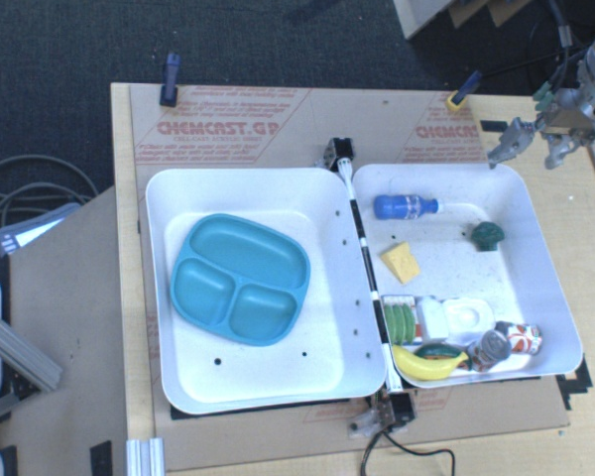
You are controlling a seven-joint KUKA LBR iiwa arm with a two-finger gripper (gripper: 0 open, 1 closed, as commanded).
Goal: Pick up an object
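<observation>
1. Nearest the camera, the front edge of the counter [238, 434] carries a clamp and cable at the seam between the two bins, which appear to pin the bins in place so they do not slide

2. The left bin [178, 365] holds a blue divided plate [240, 278] lying flat near its middle, well apart from the walls

3. In the right bin [540, 266] the candidates for picking are spread out: a blue bottle [405, 206] on its side near the far wall, a yellow block [401, 263] just past the divider, and a small dark green object [487, 234] toward the right, each with free space around it

4. Along the near wall a banana [426, 363], a green-striped packet [400, 320], a white piece [456, 317] and a crumpled can [506, 343] crowd together, touching, so they look harder to grasp cleanly

5. The tool [531, 147] hangs at the far right corner, above the bin's rim and away from every object, its two fingers spread apart with nothing between them; this reads as a start pose, with no object chosen yet
</observation>
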